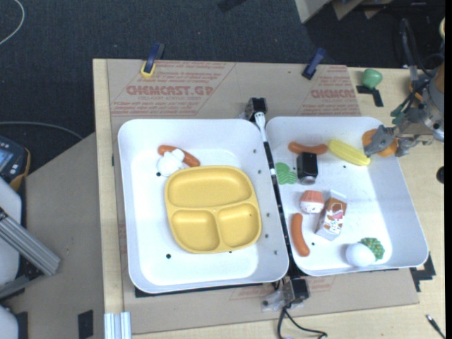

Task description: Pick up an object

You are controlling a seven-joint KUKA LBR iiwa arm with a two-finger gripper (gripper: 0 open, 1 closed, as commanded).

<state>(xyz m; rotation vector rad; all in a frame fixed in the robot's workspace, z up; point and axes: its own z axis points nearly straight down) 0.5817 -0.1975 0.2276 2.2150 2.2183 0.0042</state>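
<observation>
Gripper [387, 141] (grip state unclear) sits beside the banana [349, 152], which lies diagonally

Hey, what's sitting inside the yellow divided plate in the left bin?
The yellow plate shows three bare compartments; nothing lies in them. The bin floor beneath it is covered, so anything under the plate can't be seen.

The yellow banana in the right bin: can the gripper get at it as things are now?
Probably yes. The banana lies uncovered near the bin's far right corner, the gripper is just beside it, and only a sausage lies close, on its other side.
</observation>
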